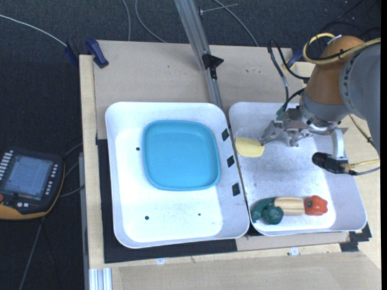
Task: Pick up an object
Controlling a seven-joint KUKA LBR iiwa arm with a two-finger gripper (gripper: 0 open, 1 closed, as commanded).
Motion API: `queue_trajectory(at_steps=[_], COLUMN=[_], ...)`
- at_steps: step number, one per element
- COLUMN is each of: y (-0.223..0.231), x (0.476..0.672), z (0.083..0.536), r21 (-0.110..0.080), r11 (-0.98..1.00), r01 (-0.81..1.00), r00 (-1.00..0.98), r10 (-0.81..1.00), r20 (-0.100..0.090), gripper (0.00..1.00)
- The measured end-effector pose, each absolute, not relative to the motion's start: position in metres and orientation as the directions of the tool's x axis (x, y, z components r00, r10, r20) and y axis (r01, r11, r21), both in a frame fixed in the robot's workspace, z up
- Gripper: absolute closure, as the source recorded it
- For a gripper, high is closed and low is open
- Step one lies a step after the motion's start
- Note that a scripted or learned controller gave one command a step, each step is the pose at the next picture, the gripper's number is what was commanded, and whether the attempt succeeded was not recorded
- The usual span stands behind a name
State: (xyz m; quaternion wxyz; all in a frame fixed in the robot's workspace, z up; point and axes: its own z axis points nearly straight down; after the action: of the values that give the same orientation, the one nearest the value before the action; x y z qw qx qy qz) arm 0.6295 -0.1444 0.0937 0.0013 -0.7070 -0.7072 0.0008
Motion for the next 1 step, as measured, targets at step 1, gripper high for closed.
queue_trajectory(at_steps=[1], y=[-0.1446], x=[0.6309], z=[0.1067], r21=[0.002], r11=[0.0], r01=[1.0], r00=[0.0], r10=[1.0], r20=[0.0], gripper=[1.0])
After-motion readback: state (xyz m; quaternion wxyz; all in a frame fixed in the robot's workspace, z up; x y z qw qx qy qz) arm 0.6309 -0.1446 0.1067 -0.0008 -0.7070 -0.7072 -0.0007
